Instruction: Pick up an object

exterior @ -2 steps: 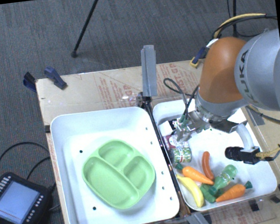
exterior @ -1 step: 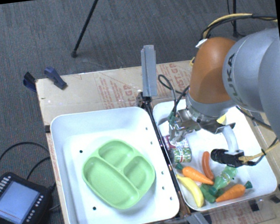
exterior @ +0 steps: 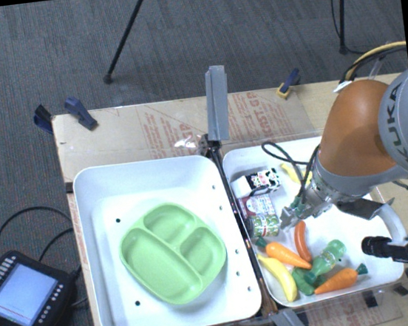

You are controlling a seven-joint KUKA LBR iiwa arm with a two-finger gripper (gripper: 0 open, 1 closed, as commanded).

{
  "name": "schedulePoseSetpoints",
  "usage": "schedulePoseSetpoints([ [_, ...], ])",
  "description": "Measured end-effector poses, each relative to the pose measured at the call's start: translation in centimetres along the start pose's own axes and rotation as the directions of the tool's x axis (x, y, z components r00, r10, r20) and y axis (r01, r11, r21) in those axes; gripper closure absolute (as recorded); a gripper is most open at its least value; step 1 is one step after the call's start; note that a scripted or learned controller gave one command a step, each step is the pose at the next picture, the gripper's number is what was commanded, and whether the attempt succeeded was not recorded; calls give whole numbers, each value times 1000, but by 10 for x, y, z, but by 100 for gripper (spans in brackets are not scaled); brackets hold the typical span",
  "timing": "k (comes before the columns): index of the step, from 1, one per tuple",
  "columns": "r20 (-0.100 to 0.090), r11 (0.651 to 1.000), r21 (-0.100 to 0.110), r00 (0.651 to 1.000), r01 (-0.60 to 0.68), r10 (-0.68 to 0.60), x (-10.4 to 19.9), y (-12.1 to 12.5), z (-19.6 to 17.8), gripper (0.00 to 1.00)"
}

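The right bin (exterior: 347, 230) holds a heap of toy food. An orange carrot (exterior: 287, 254) lies beside a red-orange sausage-shaped piece (exterior: 301, 239), with a banana (exterior: 280, 277) toward the front. A green bottle (exterior: 328, 255) and a second carrot (exterior: 340, 279) lie at the front right. A small can (exterior: 266, 225) and a black-and-white carton (exterior: 263, 180) sit by the left wall. My gripper (exterior: 298, 212) hangs low over the middle of this bin, just above the red-orange piece and right of the can. I see nothing held in it.
The left bin (exterior: 91, 211) bears a green divided plate (exterior: 172, 252). A grey upright post (exterior: 218, 104) stands at the back between the bins. A black cable (exterior: 273, 149) loops over the right bin's back. A control tablet (exterior: 20, 294) lies on the floor at left.
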State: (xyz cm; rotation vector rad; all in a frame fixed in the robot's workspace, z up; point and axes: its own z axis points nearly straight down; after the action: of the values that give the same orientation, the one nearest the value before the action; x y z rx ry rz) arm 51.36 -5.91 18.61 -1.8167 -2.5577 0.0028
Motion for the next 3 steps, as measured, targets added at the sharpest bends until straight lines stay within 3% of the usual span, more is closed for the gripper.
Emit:
schedulePoseSetpoints([
  [1, 1, 996, -1, 996, -94, 94, -5, 8, -56, 100],
  [2, 1, 996, -1, 996, -94, 94, -5, 7, -56, 0],
  [3, -1, 999, 1, 999, 42, -42, -30, -30, 51, 0],
])
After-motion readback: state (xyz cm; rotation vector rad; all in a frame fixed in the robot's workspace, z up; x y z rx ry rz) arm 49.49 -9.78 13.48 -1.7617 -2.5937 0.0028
